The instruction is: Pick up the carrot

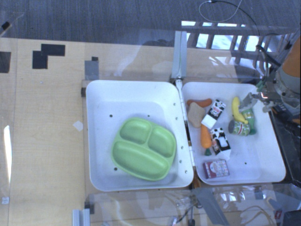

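Pale wood desk (42, 126) under a slanted overhead view, dark carpet behind it, two shallow white bins side by side.

Carrot (206, 137): lies in the right bin (263, 166), near that bin's left wall, long axis roughly top to bottom of the view, a small green bit at its lower end. Nothing grips it.

Around the carrot:
- Tan bread slice (194, 113) just above it, with an orange-brown piece (202, 102) beyond that.
- Two cow-print cartons: one (214, 113) up and to the right, one (220, 141) just beside the carrot on the right, apparently touching.
- Small red-and-white box (216, 169) below, nearer the front wall, apart from the carrot.
- Banana (238, 110) and green can (243, 126) further right, banana resting against the can's top.

Left bin (96, 107): green divided plate (144, 148), three compartments, sitting toward the front right.

Gripper (256, 100): at the upper right of the right bin, just beside the banana and can, well apart from the carrot. Fingers are blurred against the bin wall; cannot tell whether they are apart or together. Nothing visible between them. Arm enters from the right edge, orange band showing at the top right.
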`<state>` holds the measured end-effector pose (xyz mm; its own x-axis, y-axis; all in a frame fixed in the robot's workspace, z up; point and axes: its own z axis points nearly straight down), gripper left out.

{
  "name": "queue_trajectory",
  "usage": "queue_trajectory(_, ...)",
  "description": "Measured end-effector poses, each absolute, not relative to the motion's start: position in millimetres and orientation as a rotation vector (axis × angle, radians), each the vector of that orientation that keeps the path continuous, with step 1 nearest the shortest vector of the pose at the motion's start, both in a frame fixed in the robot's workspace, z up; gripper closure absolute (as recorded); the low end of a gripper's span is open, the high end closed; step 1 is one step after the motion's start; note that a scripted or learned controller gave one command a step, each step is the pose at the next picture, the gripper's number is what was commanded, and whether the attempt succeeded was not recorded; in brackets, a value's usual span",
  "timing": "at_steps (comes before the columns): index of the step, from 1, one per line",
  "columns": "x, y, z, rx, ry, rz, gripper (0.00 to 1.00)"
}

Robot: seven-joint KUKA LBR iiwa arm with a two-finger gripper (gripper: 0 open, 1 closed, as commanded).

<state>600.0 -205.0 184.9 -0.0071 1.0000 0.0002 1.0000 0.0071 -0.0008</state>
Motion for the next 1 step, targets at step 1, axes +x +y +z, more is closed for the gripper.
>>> queue_trajectory(1, 643.5, -154.3, 119.2, -2.254, -2.234, -0.034, 0.00)
